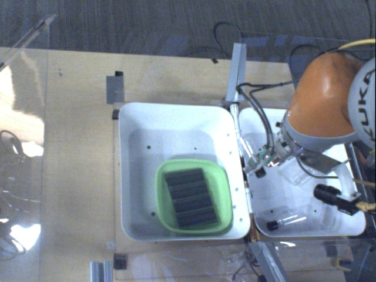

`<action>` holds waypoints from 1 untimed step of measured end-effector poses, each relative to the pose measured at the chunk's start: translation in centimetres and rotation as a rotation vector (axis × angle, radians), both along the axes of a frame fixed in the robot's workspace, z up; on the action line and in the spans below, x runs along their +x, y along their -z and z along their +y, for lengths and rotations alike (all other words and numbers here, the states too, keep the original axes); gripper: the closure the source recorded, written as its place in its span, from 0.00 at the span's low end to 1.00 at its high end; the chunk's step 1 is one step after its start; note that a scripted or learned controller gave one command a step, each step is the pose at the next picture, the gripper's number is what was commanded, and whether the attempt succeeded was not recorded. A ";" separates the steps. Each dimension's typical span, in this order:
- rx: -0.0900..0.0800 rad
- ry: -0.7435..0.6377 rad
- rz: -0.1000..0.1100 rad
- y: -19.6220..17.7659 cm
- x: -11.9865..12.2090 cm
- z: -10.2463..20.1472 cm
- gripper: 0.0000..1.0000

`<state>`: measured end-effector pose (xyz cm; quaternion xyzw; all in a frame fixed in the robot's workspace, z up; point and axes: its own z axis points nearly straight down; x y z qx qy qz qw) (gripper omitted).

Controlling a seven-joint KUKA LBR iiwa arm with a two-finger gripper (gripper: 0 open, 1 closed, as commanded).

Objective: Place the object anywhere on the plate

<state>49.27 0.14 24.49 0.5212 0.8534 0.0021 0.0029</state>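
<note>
At the near edge of the bench (70,157), two white bins are set side by side, their inner walls touching. In the near part of the right bin (311,235), a small clear tube (286,221) with a black cap is seen lying flat on the floor of the bin, apart from everything else. A little further in, a black plug (332,195) on a cable is seen hanging at the side of the arm.

In the left bin (135,175), a green plate (161,184) is seen resting towards the near right corner. A dark ridged block (190,197) is laid on the plate, slightly turned, and most of the plate's middle is covered by it, so that it lies wholly within the green rim.

Above the right bin the arm (323,98) is held, its orange band being presented to the camera. The gripper (261,159) is placed low beside the wall shared by the two bins, over the right bin and well apart from the block. It is largely hidden by the wrist and by black cables (258,107), so whether it is open or closed cannot be told, and nothing can be seen held in it.

Beyond the bins, a grey metal post (236,69) is fixed at the far end of the shared wall. Furthest off, grey carpet (147,10) is seen past the bench.
</note>
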 end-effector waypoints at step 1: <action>0.000 -0.188 0.004 4.7 0.3 7.4 1.00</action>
